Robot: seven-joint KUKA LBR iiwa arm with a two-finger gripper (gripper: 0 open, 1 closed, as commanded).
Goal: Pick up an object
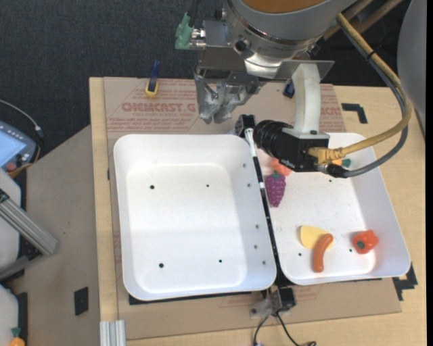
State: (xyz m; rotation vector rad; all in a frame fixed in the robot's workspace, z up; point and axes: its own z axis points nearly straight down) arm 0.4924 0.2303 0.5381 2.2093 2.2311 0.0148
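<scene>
From my station I see the arm [284, 20] reaching in at the top of the view, its gripper [220, 101] hanging over the cardboard-covered desk [169, 101] just behind the back rim of the left bin [135, 162]. The fingers point down close together with nothing between them, though I cannot tell from this slant whether they are fully closed.

All the objects sit in the right bin [379, 203]. A purple bunch of grapes [275, 189] lies by the divide between the two bins, just under a black cylindrical unit [287, 143] that hangs from a white bracket [308, 101]. A small pinkish-orange piece [281, 169] peeks out between the grapes and that unit. Near the front rim I see a yellow wedge [310, 236] touching an orange sausage-shaped piece [321, 252], and a red tomato-like piece [364, 241] with a green top apart to their right.

A yellow clip [152, 86] sits on the desk's far left corner.
</scene>
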